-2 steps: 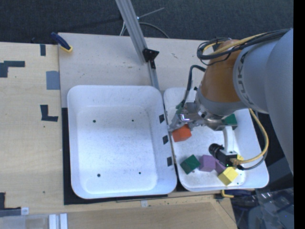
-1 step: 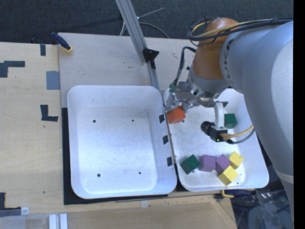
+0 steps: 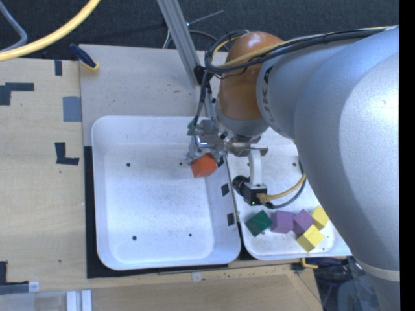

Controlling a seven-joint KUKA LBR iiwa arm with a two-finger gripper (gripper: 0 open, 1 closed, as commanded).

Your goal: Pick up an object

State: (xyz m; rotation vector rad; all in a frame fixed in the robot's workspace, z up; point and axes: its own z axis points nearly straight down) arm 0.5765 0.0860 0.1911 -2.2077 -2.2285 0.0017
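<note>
Four blocks (image 3: 285,223) lie in right bin (image 3: 280,254); left bin (image 3: 117,193) beside it.

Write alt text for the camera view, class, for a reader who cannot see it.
A grey robot arm's claw holds an orange block over the left white bin. In the right bin lie a green block, two purple blocks and two yellow blocks.

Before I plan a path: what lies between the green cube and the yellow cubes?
In the camera view, two purple cubes sit in a row between the green cube and the yellow cubes.
</note>
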